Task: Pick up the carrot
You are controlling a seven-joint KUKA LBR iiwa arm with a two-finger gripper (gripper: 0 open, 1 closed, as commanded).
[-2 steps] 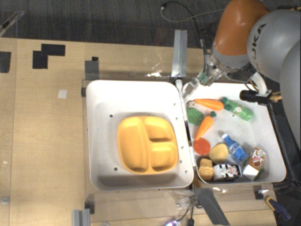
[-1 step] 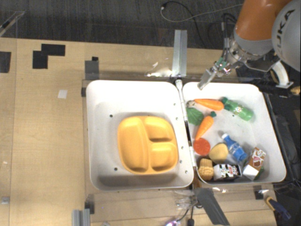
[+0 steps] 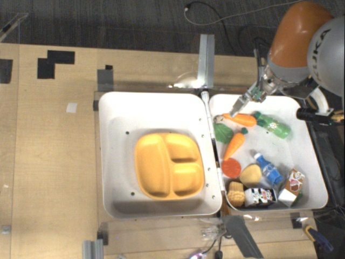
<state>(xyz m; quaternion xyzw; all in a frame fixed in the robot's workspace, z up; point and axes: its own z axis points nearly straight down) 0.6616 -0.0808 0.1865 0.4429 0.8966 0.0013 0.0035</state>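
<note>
1. White plastic is forming two shallow bins: the left bin (image 3: pixel 110 161) is holding one yellow divided tray (image 3: pixel 168 164), and the right bin (image 3: pixel 312 161) is holding the small items
2. Lying along the right bin's near edge are a corn cob (image 3: pixel 235 193), a dark carton (image 3: pixel 260 196) whose print is too small to read, and a brown-and-white carton (image 3: pixel 292 186), its label also unreadable
3. Sitting just behind them are a potato-like lump (image 3: pixel 250 174), a blue bottle (image 3: pixel 269 169) and a red round piece (image 3: pixel 232 168)
4. Two carrots are showing: one carrot (image 3: pixel 234 144) is leaning beside a green vegetable (image 3: pixel 222 131), and a second carrot (image 3: pixel 243 120) is lying flat near a green bottle (image 3: pixel 273 125)
5. Farthest back, the gripper (image 3: pixel 240 108) is hovering at the second carrot's left end; its fingers are blurring together, so I cannot tell their spread
6. Orange band (image 3: pixel 295 34) and grey arm are being cut off at the right
</note>
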